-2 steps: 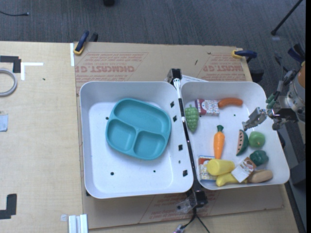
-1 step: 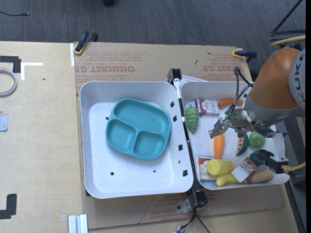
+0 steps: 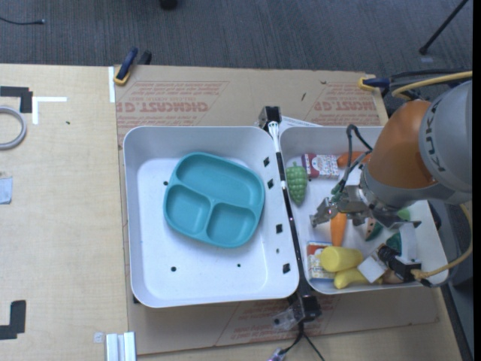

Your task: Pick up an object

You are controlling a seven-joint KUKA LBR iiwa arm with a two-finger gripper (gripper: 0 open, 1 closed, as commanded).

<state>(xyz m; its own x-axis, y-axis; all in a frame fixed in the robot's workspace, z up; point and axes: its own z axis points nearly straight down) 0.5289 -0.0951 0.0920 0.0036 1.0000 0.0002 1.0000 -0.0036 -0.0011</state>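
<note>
Bench [image 3: 60, 224] ran wood-toned across the frame, with cardboard [image 3: 188, 100] laid over it under both bins. Arm [image 3: 421, 149] came in from 3 o'clock, orange band over the right bin's 3 o'clock side. Left bin [image 3: 143, 277] sat mid-frame. Right bin [image 3: 316, 135] was touching it on the 3 o'clock side.

Teal plate [image 3: 214, 199], three compartments, lay flat in the left bin, a bit toward 12 o'clock of that bin's centre.

Gripper [image 3: 346, 210] hung low over the middle of the right bin. Claw state: cannot tell, metal parts cluttered against the items below. Nothing was visibly gripped.

Carrot [image 3: 338, 230], orange, lay in the right bin just at 6 o'clock of the gripper, top end hidden by it; contact unclear.

Yellow toy [image 3: 340, 259] was at the bin's 6 o'clock, just below the carrot. Packet [image 3: 323, 164], red and white, was at the bin's 12 o'clock. Green lump [image 3: 297, 183] lay at the bin's 9 o'clock, by the shared wall. White block [image 3: 370, 268] was touching the yellow toy on its 3 o'clock side.

Blue clamp [image 3: 125, 65] sat at the cardboard's 11 o'clock corner.
</note>
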